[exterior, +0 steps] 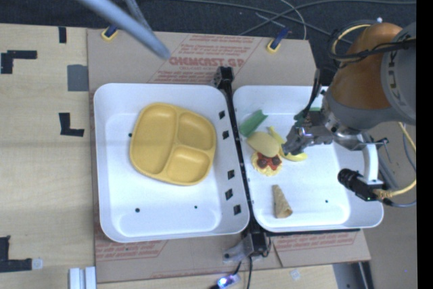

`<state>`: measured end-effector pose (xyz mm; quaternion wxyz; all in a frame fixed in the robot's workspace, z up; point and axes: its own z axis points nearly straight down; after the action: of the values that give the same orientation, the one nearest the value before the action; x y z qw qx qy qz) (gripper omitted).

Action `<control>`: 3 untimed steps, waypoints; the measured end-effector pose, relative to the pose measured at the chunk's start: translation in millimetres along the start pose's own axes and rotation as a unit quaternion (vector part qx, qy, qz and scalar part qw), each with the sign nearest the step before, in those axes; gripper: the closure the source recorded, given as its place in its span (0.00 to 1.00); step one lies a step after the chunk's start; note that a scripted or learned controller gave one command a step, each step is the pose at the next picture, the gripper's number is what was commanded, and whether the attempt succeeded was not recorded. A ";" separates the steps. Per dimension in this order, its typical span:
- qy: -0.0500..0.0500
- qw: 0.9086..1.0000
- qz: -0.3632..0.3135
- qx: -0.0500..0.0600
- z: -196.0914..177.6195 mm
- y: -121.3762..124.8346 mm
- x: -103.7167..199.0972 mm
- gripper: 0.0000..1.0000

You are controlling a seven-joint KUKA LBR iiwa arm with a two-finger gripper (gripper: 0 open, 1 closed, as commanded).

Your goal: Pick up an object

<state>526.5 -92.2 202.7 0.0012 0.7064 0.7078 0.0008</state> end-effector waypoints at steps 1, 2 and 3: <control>0.000 1.000 0.000 0.001 -12.4 0.5 0.2 1.00; 0.001 1.000 -0.002 0.003 -6.4 -2.1 60.0 1.00; 0.001 1.000 -0.002 0.002 -18.5 -5.7 109.9 1.00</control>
<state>520.4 17.7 221.1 -0.0007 0.7047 0.7095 0.0002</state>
